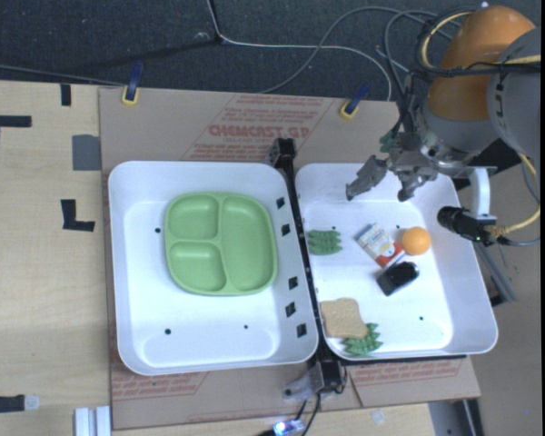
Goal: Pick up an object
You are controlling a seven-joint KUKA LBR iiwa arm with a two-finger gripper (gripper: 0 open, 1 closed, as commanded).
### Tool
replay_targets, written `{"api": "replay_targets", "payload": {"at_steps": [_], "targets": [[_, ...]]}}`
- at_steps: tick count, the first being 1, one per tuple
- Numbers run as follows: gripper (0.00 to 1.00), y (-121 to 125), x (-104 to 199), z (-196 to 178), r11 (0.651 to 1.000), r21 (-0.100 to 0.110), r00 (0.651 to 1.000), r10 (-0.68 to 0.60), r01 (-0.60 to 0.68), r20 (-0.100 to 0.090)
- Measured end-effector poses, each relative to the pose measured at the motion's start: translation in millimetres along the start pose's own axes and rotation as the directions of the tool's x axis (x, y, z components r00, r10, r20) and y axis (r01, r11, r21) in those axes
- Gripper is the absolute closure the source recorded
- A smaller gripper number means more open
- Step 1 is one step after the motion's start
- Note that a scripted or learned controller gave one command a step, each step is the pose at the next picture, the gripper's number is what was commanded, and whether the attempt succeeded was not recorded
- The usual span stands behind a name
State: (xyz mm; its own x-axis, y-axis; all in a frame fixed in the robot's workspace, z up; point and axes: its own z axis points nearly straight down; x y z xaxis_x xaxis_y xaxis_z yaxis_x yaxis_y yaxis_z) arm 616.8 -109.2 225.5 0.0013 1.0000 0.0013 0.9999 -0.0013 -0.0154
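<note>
Green divided plate [221, 243] in left bin, end effector [385, 185] spread apart, holding nothing, above orange ball [417, 241].

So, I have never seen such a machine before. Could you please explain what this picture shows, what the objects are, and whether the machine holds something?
The picture comes from one camera fixed above a bench, looking down at a slant. The grey and orange shape at the top right is a robot arm. Its gripper, with two spread fingers, hangs over the right bin and holds nothing.

The left bin holds a green divided plate. The right bin holds small things: a green leafy piece, a small red and white packet, an orange ball, a black block, a slice of toast and another green piece beside it.

The arm's job is to pick up one object.
</note>
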Motion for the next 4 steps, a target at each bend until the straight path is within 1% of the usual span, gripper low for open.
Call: {"api": "replay_targets", "payload": {"at_steps": [1,3,4], "targets": [[0.00,2.3,0.3,-8.8,1.000,-0.014,1.000,-0.003,0.003,0.001],[0.00,-2.9,-7.7,81.3,1.000,-0.010,1.000,-0.002,0.002,0.002],[0.00,-1.1,-8.2,131.8,1.000,-0.018,1.000,-0.003,0.003,0.006]]}}
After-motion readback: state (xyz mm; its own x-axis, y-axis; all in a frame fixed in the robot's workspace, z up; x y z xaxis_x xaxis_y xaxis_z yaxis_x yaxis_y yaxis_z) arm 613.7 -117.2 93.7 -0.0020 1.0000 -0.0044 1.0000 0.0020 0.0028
